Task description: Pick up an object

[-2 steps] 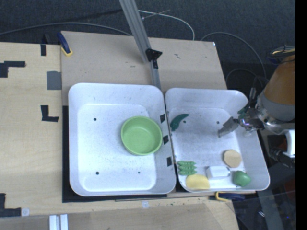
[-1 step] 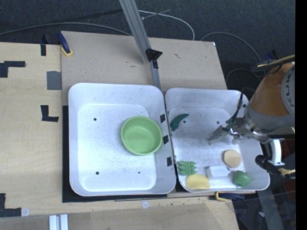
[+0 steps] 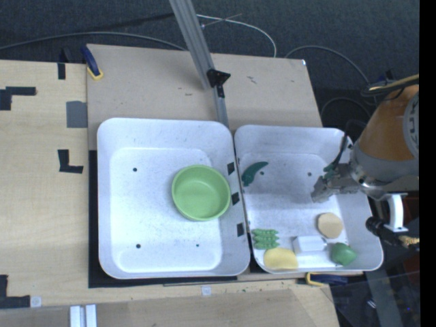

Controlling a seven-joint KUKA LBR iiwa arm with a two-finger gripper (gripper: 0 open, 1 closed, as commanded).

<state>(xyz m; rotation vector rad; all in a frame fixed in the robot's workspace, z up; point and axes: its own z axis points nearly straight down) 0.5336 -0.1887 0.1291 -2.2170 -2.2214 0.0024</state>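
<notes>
The gripper [image 3: 332, 184] hangs low inside the right bin [image 3: 286, 139], near its right wall. A dark green leaf-shaped piece [image 3: 253, 172] lies near the divider. Along the front edge sit a green pod [image 3: 265, 237], a yellow lump [image 3: 280, 257], a white block [image 3: 308, 244], a tan disc [image 3: 330, 225] and a green ball [image 3: 343, 254]. The left bin [image 3: 126, 142] holds a green bowl [image 3: 200, 193].

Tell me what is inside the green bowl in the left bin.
The green bowl stands upright in the left bin, and its inside shows plain green with nothing in it. What lies under the bowl cannot be seen, because the bowl covers that spot.
</notes>
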